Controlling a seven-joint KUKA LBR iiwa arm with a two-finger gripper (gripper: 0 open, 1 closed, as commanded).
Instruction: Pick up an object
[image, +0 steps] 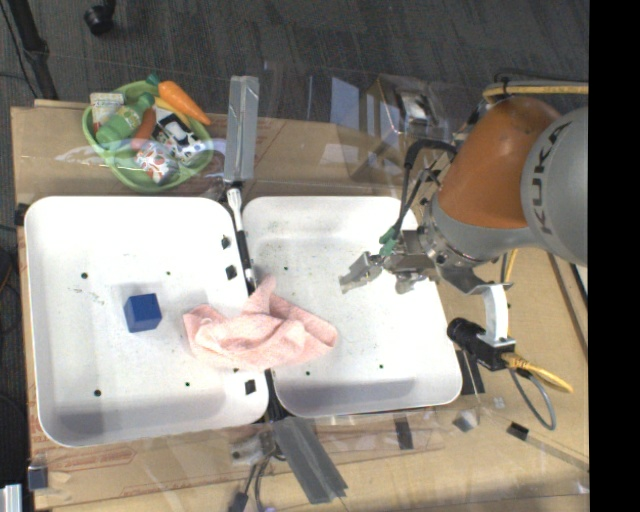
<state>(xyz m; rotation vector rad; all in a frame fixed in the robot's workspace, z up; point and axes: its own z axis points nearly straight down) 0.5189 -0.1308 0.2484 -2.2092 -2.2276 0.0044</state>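
Approach step: the claw (352, 276), fingers spread and empty, hangs right of the cloth (262, 330), needing a leftward descent.

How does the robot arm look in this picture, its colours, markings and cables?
The arm is grey with a broad orange band above the wrist and dark KUKA lettering on its side. A black cable loops near the wrist, beside a small green part. The gripper is pale grey metal.

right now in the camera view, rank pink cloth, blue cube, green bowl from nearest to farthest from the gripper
From the gripper, over the right bin:
1. pink cloth, draped across the divider between the bins.
2. blue cube, in the left bin.
3. green bowl, on the bench, upper left.
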